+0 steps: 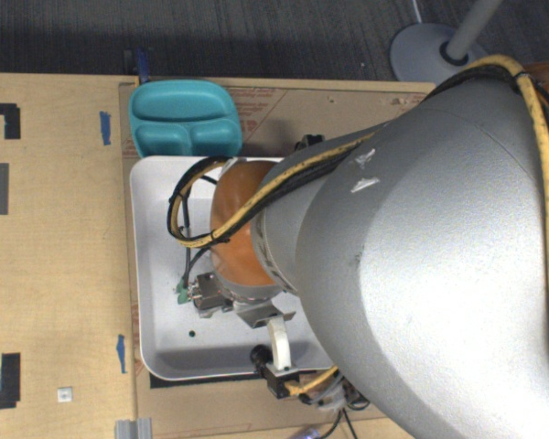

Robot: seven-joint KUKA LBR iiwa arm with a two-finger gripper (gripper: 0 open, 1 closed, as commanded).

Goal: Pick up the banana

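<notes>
My grey arm (412,245) reaches in from the right and covers most of the white bin (156,245). Its orange band (233,231) sits over the bin's middle. Below the band, the wrist and gripper (218,298) hang low over the bin floor near its front left part, seen from above as grey metal blocks. A yellow and black cable (188,222) loops off the wrist to the left. A white bracket (279,341) juts out near the bin's front rim. The arm hides whatever lies under it in the bin.
A teal moulded tray (185,117) rests against the bin's far edge. Bare white floor (160,327) shows along the bin's left and front left. Brown cardboard bench (55,245) with blue tape marks extends left. A grey round stand base (425,51) is at the top right.
</notes>
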